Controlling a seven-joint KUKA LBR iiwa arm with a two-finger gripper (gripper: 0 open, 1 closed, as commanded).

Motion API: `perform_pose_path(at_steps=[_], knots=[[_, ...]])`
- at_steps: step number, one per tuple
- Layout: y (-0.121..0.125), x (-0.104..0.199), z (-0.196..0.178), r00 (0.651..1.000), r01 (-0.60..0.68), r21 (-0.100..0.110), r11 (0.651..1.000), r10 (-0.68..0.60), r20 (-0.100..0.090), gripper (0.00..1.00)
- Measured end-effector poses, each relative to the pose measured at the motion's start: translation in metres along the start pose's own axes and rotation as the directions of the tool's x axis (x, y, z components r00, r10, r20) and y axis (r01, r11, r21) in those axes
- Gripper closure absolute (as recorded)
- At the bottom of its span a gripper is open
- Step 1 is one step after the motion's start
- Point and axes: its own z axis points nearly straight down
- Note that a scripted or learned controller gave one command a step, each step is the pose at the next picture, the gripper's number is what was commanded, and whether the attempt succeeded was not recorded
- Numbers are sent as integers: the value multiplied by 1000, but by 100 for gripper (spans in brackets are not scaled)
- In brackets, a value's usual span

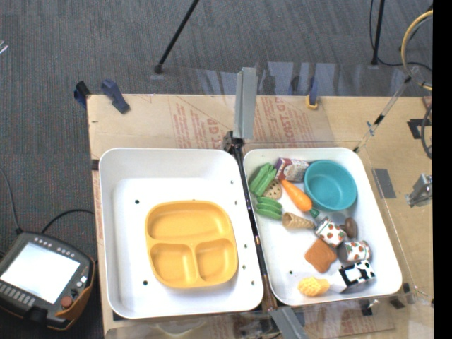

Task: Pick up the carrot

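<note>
The carrot (pixel 297 195) is orange with a green stub at its lower right end. It lies slantwise in the right bin (pixel 374 260), just left of a teal bowl (pixel 330 184). Green pods (pixel 263 179) lie to its left and an ice-cream cone (pixel 297 221) lies just below it.
The left bin (pixel 120 189) holds a yellow divided plate (pixel 191 244). Around the carrot in the right bin lie a small carton (pixel 290 168), a brown cracker (pixel 320 256), spotted cups (pixel 330 231), a yellow corn piece (pixel 313 286) and a black-and-white toy (pixel 356 275). A grey post (pixel 245 104) stands behind the bins.
</note>
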Motion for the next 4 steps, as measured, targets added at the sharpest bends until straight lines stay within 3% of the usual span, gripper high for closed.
perform_pose_path(at_steps=[1, 4], knots=[[20, 2, -90, 957, 291, 4, 957, -291, -3, 100], [18, 5, -112, 964, 264, 3, 964, -264, 17, 100]])
